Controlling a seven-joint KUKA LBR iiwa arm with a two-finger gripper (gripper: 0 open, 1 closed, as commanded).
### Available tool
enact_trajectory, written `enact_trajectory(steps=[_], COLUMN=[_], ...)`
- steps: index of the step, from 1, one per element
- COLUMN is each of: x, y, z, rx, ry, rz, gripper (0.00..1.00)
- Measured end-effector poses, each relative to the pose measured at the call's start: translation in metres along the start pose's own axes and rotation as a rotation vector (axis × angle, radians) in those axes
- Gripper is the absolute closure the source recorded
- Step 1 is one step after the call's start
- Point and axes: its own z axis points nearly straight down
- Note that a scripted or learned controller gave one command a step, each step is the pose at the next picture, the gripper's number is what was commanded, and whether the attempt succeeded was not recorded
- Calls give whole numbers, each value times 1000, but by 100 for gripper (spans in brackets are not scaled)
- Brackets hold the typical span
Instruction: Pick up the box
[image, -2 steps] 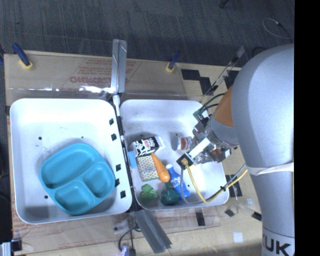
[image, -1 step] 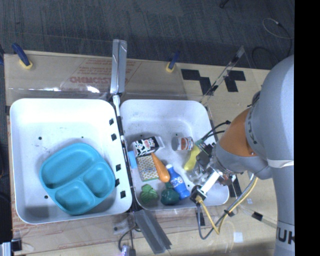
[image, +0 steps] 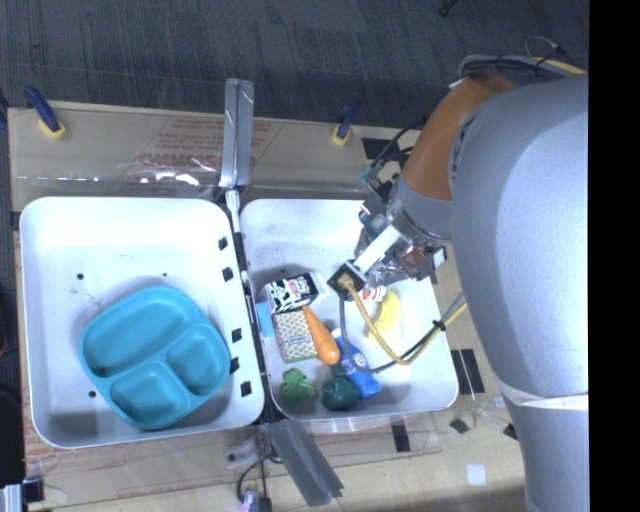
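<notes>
In the right bin (image: 300, 220), near its left wall, lies a small black-and-white patterned box (image: 290, 290). Just in front of it is a tan checked box (image: 293, 336). My gripper (image: 392, 272) hangs over the middle right of this bin, to the right of both boxes and apart from them, above a yellow item (image: 388, 312). The arm's grey body and orange band cover the bin's right side.
An orange carrot (image: 322, 338) leans against the tan box. A blue object (image: 358, 368) and two green items (image: 296, 388) (image: 338, 393) lie by the bin's front wall. The left bin (image: 60, 240) holds a blue divided tray (image: 152, 358).
</notes>
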Motion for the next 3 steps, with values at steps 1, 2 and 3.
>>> enact_trajectory(steps=[1,2,3], x=[-33,-69,-56], y=[17,93,98], z=[138,55,134], rx=[-1,1,4], ry=[1,1,0], rz=[60,166,224], gripper=[100,100,100])
